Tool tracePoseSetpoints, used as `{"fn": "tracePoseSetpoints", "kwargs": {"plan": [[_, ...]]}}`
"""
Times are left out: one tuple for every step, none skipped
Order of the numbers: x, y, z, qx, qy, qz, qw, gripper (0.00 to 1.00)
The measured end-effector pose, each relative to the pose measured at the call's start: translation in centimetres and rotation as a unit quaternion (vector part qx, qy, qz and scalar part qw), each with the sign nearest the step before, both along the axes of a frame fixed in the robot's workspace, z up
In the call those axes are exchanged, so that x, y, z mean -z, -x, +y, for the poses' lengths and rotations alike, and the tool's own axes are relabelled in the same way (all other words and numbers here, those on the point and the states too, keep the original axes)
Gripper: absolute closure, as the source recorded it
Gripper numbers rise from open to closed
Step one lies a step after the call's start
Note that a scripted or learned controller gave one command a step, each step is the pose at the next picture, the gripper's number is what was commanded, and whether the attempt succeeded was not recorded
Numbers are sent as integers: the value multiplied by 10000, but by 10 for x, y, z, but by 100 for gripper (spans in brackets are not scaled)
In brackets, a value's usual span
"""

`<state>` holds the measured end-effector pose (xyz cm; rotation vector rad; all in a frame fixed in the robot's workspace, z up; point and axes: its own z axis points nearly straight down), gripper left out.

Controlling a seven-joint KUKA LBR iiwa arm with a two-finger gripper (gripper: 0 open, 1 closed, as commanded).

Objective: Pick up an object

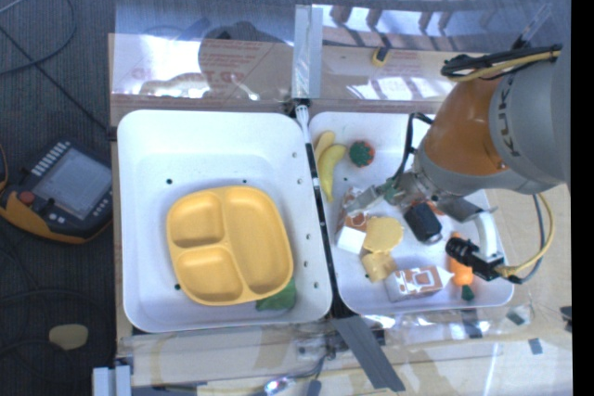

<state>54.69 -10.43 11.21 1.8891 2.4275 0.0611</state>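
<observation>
Take the banana point(327, 166) as your marker: it lies lengthwise against the left wall of the right bin point(385, 130), up in that bin's far left corner. Just right of the banana's upper end you have a small round red item point(360, 153) with a green top, close to the fruit but apart from it. The gripper point(376, 196) sits low over the bin, right of the banana's lower end, with its tip pointing back toward the banana. Jaw state: you cannot tell, since the metal parts blur together there. The arm point(520, 125) runs off to the right from the banana, orange band showing. The pickable things are all in this bin. Below the banana's lower tip is a small brown piece point(356, 220), and just under that a white square point(351, 240). Down and to the right of the banana lie two pale yellow chunks point(383, 235), one below the other, the upper one just beside the white square. Further down and right of the banana is a small white and orange box point(418, 282), and beyond it, well apart from the banana, an orange piece point(461, 274) near the bin's right wall. On the banana's other side, across the divider, the left bin point(148, 153) holds a yellow divided plate point(227, 241), lower and left of the banana. A green thing point(278, 299) peeks out from under the plate's lower right edge.
</observation>
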Motion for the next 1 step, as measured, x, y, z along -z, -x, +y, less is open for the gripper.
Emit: {"fn": "tracePoseSetpoints", "kwargs": {"plan": [[0,-5,1,-695,74,4,9976,0]]}}
